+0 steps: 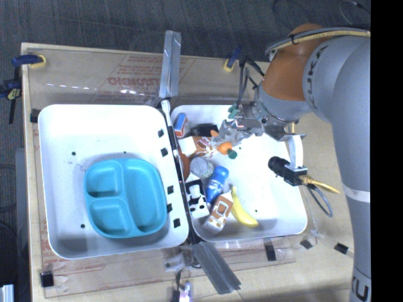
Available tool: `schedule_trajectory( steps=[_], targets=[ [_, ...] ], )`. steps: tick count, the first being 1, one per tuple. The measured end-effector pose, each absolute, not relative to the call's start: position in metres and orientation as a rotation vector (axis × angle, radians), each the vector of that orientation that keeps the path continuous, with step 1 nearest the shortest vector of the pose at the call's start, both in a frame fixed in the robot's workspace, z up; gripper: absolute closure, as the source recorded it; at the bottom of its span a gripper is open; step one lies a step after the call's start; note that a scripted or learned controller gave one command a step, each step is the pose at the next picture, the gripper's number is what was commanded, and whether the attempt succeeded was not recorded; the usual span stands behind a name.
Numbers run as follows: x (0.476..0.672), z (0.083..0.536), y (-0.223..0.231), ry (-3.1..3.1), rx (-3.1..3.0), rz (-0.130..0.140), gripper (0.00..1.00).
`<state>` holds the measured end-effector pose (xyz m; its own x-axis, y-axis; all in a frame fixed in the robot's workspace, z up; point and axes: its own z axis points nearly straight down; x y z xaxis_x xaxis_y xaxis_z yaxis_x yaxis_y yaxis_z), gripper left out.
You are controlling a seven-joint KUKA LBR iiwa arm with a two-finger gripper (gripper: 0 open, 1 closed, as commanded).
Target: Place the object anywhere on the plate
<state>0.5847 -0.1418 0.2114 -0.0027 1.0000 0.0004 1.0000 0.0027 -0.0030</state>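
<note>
A light-blue plate (126, 197) with three compartments lies in the left bin (63, 143). My gripper (228, 133) hangs over the back of the right bin (277, 200), above a pile of small objects. Just below its tip sit a small orange piece (224, 147) and a teal bit (232, 153); whether either is touched I cannot tell. Further forward lie a grey round lid (201, 167), a blue bottle (216, 181), a yellow banana (242, 211) and an orange-and-white box (218, 214).
A blue-and-orange item (180, 124) and a black piece (204, 130) rest at the right bin's back left. The divider between the bins (171, 168) carries black clips. A black cylinder with a yellow cable (287, 170) sticks out by the arm on the right.
</note>
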Motion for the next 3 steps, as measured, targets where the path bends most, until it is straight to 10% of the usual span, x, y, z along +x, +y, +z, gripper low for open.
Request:
schedule_trajectory(
  steps=[2, 3],
  targets=[
    [0.540, 0.190, -0.020, -2.445, -1.968, 0.005, 1.00],
    [0.540, 0.190, -0.021, -2.444, -1.971, 0.005, 0.00]
  ],
)
